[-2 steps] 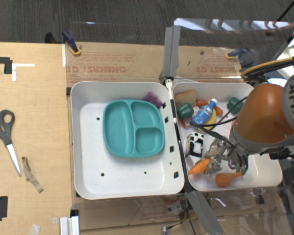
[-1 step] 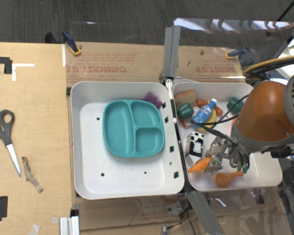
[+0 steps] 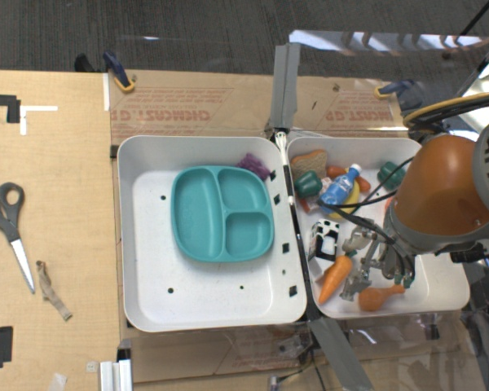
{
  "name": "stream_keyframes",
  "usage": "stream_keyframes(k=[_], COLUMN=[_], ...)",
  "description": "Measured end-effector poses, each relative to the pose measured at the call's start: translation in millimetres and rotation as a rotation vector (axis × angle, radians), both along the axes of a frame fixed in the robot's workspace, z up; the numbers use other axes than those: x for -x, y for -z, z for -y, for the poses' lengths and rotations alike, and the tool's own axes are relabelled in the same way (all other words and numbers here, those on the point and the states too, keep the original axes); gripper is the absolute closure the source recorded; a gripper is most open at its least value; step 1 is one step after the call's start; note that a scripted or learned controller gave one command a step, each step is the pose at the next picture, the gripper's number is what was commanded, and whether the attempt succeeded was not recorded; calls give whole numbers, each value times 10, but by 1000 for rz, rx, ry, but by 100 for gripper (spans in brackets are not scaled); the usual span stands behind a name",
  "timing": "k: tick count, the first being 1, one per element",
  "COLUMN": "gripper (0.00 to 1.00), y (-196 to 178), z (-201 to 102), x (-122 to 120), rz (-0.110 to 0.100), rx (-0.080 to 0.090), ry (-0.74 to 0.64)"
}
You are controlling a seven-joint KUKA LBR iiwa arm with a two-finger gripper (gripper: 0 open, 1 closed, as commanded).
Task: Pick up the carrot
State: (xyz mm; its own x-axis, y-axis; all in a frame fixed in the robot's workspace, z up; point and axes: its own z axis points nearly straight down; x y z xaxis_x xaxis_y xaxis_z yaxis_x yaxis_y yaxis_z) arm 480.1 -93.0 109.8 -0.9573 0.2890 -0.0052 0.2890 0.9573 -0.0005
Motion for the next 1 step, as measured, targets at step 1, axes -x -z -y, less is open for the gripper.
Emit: stream_keyframes(k=[1], gripper=[0], y=[181], z=[-18], x=[23], rz=[-5], rx=[-2], ry=[-25])
